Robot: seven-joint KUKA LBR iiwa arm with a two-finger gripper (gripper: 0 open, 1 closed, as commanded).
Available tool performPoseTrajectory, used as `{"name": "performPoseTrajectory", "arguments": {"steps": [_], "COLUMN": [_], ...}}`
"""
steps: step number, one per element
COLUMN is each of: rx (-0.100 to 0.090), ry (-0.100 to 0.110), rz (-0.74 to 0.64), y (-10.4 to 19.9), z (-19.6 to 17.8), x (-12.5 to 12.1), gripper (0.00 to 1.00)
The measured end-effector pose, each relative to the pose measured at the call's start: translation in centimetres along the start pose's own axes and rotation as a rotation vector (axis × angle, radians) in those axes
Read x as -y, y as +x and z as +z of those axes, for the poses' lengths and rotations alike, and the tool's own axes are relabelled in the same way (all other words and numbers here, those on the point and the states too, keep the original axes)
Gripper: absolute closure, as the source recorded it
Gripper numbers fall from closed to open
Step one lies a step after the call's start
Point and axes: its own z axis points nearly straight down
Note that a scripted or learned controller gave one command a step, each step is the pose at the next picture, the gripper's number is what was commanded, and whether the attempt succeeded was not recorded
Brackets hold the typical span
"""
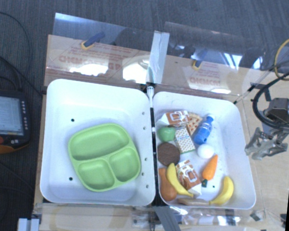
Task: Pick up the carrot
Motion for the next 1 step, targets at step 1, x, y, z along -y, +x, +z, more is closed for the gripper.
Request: {"name": "performPoseTrajectory", "arguments": {"steps": [1], "rx": [-0.023], "ry": [-0.007], "rz": [-0.367], "y": [2.43], "z": [-0.90], "x": [0.60], "gripper": [1.00]}}
